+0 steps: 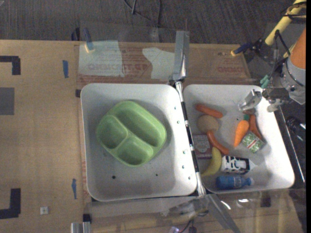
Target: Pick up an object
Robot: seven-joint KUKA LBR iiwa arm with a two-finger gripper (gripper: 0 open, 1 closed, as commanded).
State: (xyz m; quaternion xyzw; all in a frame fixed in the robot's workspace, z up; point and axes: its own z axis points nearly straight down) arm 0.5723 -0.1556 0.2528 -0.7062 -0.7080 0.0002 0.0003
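Above the right bin (284, 176) on the counter (39, 130), the gripper (250, 102) hangs near the far right corner; whether its fingers are parted cannot be told, and nothing shows between them. An upright carrot (240, 132) lies just below it, nearest of the toy foods. A green divided plate (131, 132) sits in the left bin (92, 178).

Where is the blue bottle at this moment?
The blue bottle lies on its side in the right bin, near its front edge, just below the black-and-white carton and right of the banana.
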